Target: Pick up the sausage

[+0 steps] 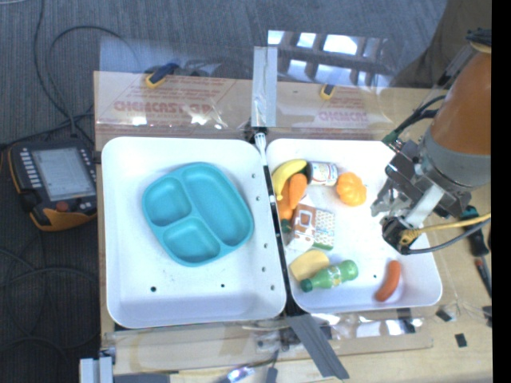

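The sausage [388, 280] is a short orange-red link lying at a slant near the front right corner of the right bin [423, 290]. My gripper [382, 201] hangs over the right half of that bin, behind the sausage and well above it. It sits just right of an orange round fruit [350, 188]. Nothing shows between the gripper and the sausage.
The right bin also holds a banana [286, 171], a carrot [294, 195], a small can [322, 172], a printed carton [310, 224], a yellow piece [308, 264] and a green bottle [330, 276]. The left bin [128, 290] holds a blue divided plate [197, 212].
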Tool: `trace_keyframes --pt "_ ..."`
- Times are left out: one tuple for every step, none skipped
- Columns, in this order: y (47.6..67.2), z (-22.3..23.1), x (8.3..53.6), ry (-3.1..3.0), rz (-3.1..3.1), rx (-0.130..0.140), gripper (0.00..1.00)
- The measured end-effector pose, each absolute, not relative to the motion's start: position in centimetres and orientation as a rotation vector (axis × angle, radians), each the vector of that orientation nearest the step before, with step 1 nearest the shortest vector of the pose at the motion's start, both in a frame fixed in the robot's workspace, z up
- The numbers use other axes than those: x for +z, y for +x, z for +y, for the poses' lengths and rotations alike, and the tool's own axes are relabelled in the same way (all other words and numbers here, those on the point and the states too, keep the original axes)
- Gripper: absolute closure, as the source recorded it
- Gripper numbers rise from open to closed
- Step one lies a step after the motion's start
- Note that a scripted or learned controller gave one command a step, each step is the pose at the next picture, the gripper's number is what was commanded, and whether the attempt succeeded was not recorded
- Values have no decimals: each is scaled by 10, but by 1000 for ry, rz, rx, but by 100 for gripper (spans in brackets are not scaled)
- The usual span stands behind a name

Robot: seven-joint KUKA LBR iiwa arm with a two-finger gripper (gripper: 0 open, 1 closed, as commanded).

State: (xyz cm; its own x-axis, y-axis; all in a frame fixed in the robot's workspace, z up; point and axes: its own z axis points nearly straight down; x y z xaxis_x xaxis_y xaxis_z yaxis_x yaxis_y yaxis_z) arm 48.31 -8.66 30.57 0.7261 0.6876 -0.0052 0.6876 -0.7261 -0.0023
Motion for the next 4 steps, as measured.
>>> trace_keyframes --pt "486 -37 294 -3050 -747 6 100" --pt "487 -37 302 -3050 -750 13 100" --pt "483 -81 281 -3046 -768 10 100" --pt "484 -14 276 -3126 -322 6 100"
